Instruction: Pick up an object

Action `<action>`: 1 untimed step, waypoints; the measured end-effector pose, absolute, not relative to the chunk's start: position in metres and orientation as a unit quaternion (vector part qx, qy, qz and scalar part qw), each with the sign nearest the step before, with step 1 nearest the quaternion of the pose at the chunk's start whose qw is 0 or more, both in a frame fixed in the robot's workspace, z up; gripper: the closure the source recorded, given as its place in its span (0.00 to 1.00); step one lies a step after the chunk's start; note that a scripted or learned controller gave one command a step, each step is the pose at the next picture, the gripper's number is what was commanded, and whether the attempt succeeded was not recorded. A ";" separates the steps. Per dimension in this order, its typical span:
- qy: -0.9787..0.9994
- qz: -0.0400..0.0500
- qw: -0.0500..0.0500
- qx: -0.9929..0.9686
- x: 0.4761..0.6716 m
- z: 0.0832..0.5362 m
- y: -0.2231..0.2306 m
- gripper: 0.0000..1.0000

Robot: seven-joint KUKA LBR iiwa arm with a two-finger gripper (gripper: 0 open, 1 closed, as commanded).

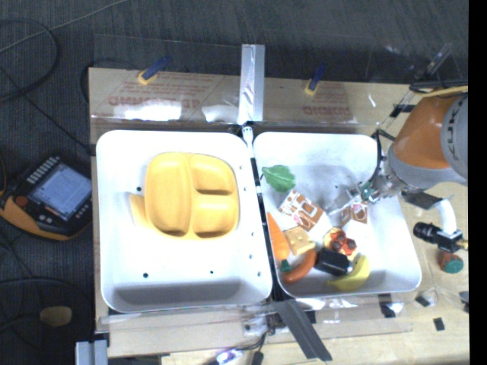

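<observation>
Dark grey carpet (46,90) with loose cables (30,40) surrounds a pale wooden bench (190,97)

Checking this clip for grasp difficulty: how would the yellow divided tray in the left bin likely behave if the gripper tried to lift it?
The yellow tray looks like stiff moulded plastic, so it should probably keep its shape. It is broad and shallow beside the gripper, so only a rim pinch seems feasible, and it would likely tilt. Its glossy surface suggests it may slip.

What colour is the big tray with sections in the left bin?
Yellow. The tray shows clearly in the camera view from above.
</observation>
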State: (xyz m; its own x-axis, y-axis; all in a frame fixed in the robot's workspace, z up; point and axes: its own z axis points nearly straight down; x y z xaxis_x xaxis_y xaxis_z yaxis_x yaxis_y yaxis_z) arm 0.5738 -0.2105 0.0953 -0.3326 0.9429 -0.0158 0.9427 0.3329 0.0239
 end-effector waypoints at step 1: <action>0.815 0.004 0.015 0.579 0.574 0.104 -0.213 1.00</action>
